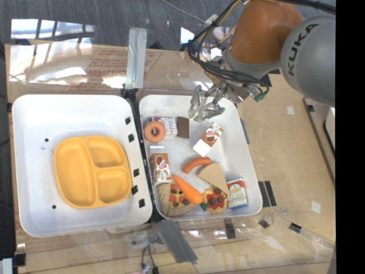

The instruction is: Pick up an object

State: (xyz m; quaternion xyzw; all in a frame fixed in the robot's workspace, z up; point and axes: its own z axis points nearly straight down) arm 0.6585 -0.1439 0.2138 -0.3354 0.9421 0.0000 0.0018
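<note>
My metal two-finger hand (204, 104) hangs part-open and empty above the small white-and-red carton (209, 139). Descending off-centre, I could nudge it into the brown chocolate block (182, 127) instead of gripping it.

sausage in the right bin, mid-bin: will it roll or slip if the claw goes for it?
The sausage looks round and smooth, so it may well roll or slip from a pinch. It lies curved and apart from the wedge, so a push would likely swing it. Probably light, rigid toy plastic.
</note>
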